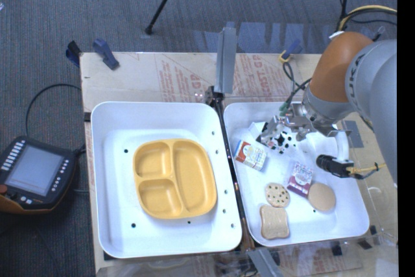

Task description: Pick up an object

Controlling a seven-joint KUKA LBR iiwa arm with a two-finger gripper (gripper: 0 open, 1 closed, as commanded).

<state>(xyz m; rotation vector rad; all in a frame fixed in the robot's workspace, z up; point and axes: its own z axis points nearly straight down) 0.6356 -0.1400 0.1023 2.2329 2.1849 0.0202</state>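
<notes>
**benchwatcher:** Objects to pick from are all in the right bin (353, 214). Near its left wall there's a small carton (250, 154) with red and white print, lying tilted. Toward the front sit a chocolate-chip cookie (277, 194), a slice of toast (274, 222) just in front of it, a round tan bun-like piece (321, 197) to the right, and a small maroon-and-white packet (300, 178) between the cookie and the bun, touching or nearly touching the bun. Further back there's a black-and-white spotted thing (280, 141), looks like a cow toy but it's too small to be sure.

**gripnerd:** Where's the hand?

**benchwatcher:** The hand (277, 130) is low over the back-left part of the right bin, right at that spotted thing. The grey arm (373, 84) with its orange band (338, 68) comes in from the right. Honestly can't tell whether the hand is clenched or released, too much clutter there, and I can't say it's got anything.

**gripnerd:** And the left bin?

**benchwatcher:** The left bin (110, 217) has a yellow divided plate (174, 177) with three compartments, roughly centred. Both bins sit side by side on the bench (155, 74). A control tablet (35, 172) lies on the floor off to the left, well apart from the bins.
</notes>
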